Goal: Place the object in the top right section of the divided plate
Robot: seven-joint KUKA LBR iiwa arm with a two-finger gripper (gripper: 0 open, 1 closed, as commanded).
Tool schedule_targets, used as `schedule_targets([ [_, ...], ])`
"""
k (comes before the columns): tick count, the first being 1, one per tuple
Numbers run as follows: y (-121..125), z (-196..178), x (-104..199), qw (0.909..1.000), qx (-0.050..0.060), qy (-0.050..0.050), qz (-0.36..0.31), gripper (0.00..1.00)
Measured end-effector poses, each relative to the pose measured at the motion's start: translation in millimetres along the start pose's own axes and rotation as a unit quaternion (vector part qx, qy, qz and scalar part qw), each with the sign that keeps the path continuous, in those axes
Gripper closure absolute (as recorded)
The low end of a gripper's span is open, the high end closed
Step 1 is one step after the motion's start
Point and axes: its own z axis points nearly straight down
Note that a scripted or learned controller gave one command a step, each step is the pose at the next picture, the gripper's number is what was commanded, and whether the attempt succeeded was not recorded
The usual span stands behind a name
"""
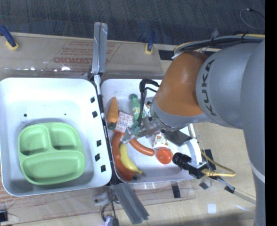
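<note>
1. The counter (72, 55) holds two white bins side by side.
2. The left bin (16, 98) has a green divided plate (51, 153) in it. The plate has two small sections on its far side and one big section on its near side.
3. All three sections of the plate show bare green.
4. The right bin (122, 86) holds a pile of toy food.
5. A carrot (112, 111) lies near the left wall of the right bin, on the far side.
6. A small printed packet (124, 121) sits just right of the carrot.
7. A green bottle (135, 105) lies next to the packet, toward the far side.
8. A yellow banana (127, 159) lies at the near left of the bin, on top of a long red-orange pepper (118, 163).
9. A hot dog sausage (142, 147) lies in the middle of the bin.
10. A red tomato (164, 156) sits just right of the sausage.
11. The big grey and orange arm (209, 88) reaches in from the right and hangs over the right bin.
12. The end effector (141, 128) is low over the pile, close to the packet and the sausage.
13. I cannot tell how the end effector is set, and I cannot see any toy held in it.
</note>
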Motion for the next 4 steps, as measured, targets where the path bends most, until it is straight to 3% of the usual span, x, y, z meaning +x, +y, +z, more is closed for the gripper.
schedule_targets([
  [1,55.8,32.7,55.5,0.9952,0.001,0.000,-0.098,1.00],
  [2,79.2,53.2,124.1,0.9571,0.002,0.000,-0.290,1.00],
  [3,79.2,53.1,123.6,0.9572,0.002,0.000,-0.290,0.00],
  [4,84.2,68.0,184.6,0.9850,0.002,-0.001,-0.172,0.00],
])
